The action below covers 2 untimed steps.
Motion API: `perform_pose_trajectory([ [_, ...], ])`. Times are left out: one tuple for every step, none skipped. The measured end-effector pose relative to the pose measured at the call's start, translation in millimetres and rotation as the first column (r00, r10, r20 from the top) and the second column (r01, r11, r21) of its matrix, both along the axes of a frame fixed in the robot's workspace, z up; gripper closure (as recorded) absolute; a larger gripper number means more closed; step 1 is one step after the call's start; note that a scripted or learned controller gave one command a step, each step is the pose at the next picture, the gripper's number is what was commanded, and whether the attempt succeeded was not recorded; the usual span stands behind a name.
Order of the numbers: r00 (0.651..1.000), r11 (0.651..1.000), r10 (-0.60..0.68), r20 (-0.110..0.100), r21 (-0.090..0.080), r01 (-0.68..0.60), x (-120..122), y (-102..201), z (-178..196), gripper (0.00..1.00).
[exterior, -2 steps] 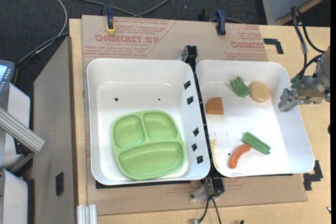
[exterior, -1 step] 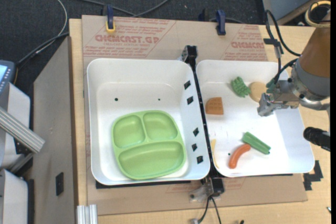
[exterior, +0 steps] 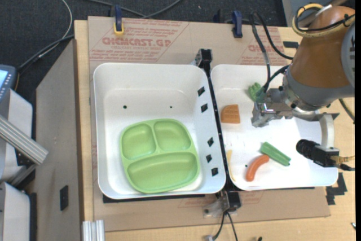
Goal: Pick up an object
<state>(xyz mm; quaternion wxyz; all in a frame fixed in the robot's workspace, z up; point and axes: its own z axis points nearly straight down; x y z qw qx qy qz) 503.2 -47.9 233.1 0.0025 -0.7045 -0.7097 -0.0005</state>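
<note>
where the left bin [exterior: 107,121] lies, a green tray [exterior: 160,154] rests.

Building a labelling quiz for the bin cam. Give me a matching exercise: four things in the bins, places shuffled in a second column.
Things:
1. green divided plate
2. orange block
3. green stick
4. orange sausage-shaped piece

Places:
A. right bin, near the divider between the bins
B. left bin, front half
C. right bin, near the front edge
D. right bin, just behind the sausage-shaped piece, below the gripper

Pairs: 1-B, 2-A, 3-D, 4-C
</note>
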Motion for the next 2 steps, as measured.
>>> perform_pose_trajectory([
  [1.0,1.0,-0.001,-0.001,0.0,0.001,-4,57,-12,1.0],
  [1.0,1.0,0.0,0.004,-0.002,0.0,-5,113,0,1.0],
])
